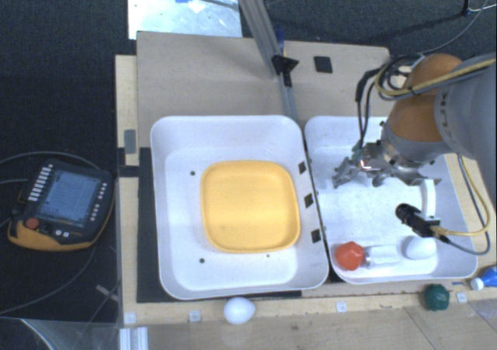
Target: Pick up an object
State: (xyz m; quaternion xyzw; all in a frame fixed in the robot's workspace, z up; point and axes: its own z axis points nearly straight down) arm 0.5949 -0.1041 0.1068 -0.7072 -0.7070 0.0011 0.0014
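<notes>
Red ball (349, 255), round and without a long axis, in the right bin (388, 275) below the gripper (359, 171); jaw state cannot be told; dark carpet (62, 46) surrounds the bench (202, 69).

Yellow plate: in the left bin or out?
In. The yellow plate lies flat on the floor of the left bin, inside its walls, about centred.

Yellow plate (250, 206) in left bin (167, 263) — jaws (356, 171) over right bin (326, 133).

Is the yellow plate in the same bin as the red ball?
No: the yellow plate lies in the left bin, the red ball in the right bin.
</notes>
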